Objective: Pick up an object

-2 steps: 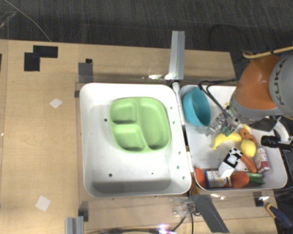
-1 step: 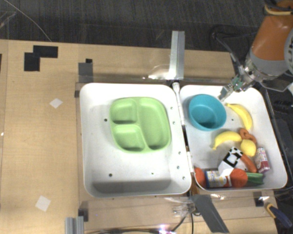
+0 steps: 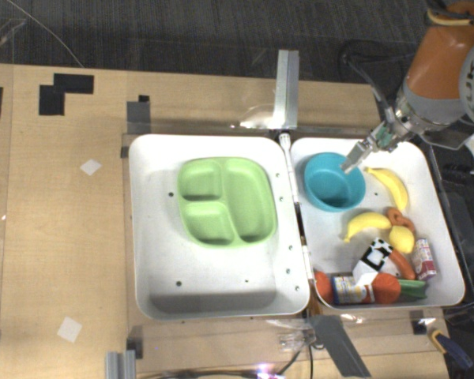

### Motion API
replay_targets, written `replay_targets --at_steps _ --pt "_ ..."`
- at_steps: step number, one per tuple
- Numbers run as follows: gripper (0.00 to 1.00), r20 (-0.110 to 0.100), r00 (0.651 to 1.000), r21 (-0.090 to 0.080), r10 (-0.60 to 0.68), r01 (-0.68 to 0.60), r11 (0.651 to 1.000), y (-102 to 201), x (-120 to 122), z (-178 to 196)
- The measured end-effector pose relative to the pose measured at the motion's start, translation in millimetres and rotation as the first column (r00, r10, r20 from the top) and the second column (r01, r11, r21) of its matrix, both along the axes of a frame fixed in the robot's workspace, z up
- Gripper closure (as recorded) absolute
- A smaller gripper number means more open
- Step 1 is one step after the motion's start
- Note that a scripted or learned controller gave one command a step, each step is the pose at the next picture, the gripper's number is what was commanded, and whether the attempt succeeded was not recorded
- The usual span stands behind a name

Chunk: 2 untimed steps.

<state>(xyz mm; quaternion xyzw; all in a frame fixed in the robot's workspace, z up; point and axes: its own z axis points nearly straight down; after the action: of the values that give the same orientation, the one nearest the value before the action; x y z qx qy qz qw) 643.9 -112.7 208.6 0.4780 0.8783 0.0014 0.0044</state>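
1. While the arm (image 3: 446, 61) leans in over the far right corner of the bench (image 3: 55, 235), two white bins sit side by side on it: the left bin (image 3: 154, 212) holds a green divided tray (image 3: 223, 200) near its middle.
2. Filling the far left corner of the right bin (image 3: 434, 204), a teal bowl (image 3: 333, 182) is the nearest candidate; it looks rigid, light and smooth, so the rim would be the place to pinch, one finger inside and one outside, since the round wall would probably slip.
3. Two bananas follow: one (image 3: 389, 185) beside the bowl toward the right wall, one (image 3: 367, 225) nearer the bin's middle. Both look soft and easily bruised.
4. Small items crowd the near right corner: a lemon (image 3: 401, 239), a can (image 3: 424, 259), a bottle (image 3: 349, 290).
5. Poised at the bowl's far right rim, the gripper (image 3: 355, 160) shows too little to say whether it is released or clenched; nothing is visibly held.
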Motion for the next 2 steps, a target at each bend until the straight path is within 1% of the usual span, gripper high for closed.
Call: replay_targets --at_steps 1,2 --pt "0.0 0.001 0.996 -0.002 0.085 -0.085 0.996 -42 -30 -117" --pt "0.0 0.005 1.0 -0.001 -0.016 0.016 1.0 -49 -88 -118"
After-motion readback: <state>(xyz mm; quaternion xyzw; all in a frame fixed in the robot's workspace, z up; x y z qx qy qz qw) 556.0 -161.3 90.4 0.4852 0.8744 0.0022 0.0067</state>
